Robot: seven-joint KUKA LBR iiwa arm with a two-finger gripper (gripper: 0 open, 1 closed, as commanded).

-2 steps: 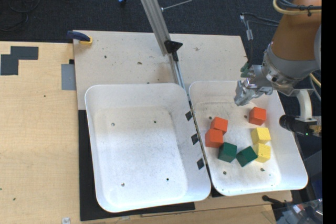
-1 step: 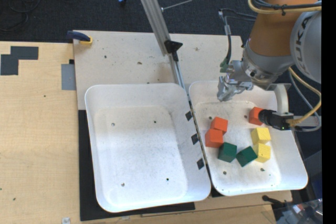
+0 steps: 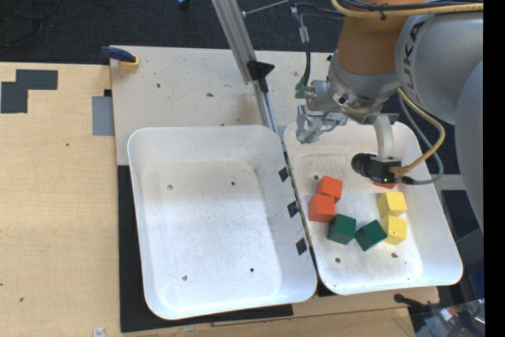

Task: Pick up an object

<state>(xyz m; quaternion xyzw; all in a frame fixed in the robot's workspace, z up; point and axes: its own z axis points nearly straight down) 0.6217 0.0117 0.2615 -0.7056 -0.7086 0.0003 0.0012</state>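
The grey arm reaches in from the right, its end effector (image 3: 309,130) pointing downward, nothing between its fingers.

Fixed overhead camera, slanted down

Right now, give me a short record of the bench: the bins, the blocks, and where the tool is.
bins: left bin, right bin, side by side
blocks: all in the right bin
orange blocks: two, touching
green blocks: two
yellow blocks: two
tool: above the right bin's far left corner, apart from the blocks
held: nothing seen
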